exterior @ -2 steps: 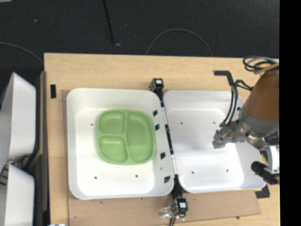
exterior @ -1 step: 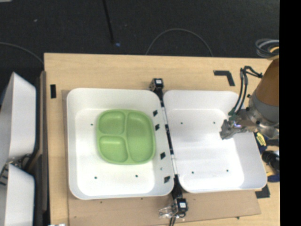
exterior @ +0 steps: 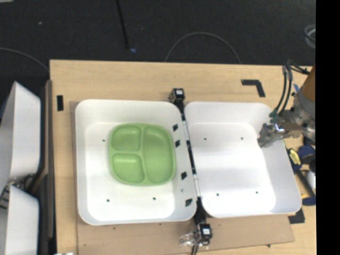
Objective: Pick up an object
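Near edge of the surface (exterior: 133, 238): a small metal clamp (exterior: 195, 237) sits at the front of the seam between the two bins, nothing else loose there.

Left bin (exterior: 93, 206): holds the green divided plate (exterior: 142, 154), lying flat, roughly centred, slightly toward the seam side. Three compartments: two at the back, one wide one at the front-left. Outline is close to square with rounded corners, so no strong long axis; the raised rim and the divider ridges look like the only graspable features. It's the sole pickable thing in the bins, so I take it as the target.

Right bin (exterior: 234, 206): nothing in it but the small dark marks on its floor.

Pincer (exterior: 268, 133): at the right bin's right wall, about mid-to-back, hanging off the arm coming in from the right. Too small and blurred to read the finger gap, so I cannot tell how far open it is. Nothing visible in it.

Key relation: plate lies well apart from the pincer, directly to the view's left and a touch nearer the front, across the whole right bin and the seam. My read: the next move needs a long traverse left over the divider, then a descent onto a rim edge. A flat plate is a poor grasp target; slipping off the rim looks likely.

Far side: a second clamp (exterior: 177, 95) at the back of the seam, cables (exterior: 202, 36) beyond the surface.
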`<state>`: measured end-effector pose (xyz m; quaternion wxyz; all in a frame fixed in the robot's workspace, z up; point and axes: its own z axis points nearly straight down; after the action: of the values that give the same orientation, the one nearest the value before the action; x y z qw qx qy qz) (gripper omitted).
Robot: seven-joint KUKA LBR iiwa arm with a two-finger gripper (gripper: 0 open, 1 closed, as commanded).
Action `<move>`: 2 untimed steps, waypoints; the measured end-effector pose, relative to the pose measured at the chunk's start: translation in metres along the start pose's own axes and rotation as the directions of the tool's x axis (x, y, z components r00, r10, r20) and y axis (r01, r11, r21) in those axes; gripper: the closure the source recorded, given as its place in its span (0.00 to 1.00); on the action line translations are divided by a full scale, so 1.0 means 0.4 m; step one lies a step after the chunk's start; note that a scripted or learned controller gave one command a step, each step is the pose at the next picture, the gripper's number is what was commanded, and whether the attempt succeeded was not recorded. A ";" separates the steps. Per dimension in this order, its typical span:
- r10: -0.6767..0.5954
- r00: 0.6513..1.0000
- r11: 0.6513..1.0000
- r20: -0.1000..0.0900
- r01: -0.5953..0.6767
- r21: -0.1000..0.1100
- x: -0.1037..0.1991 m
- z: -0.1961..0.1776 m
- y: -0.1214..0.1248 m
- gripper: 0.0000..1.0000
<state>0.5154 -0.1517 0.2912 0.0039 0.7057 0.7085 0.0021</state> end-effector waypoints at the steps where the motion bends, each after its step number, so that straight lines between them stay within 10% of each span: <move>1: -0.002 1.000 1.000 -0.002 0.002 0.007 0.129 0.047 0.005 1.00; 2: -0.003 1.000 1.000 -0.004 0.003 0.007 0.265 0.047 -0.010 1.00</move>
<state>0.5113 -0.0457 0.2720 0.0000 0.7046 0.7096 0.0008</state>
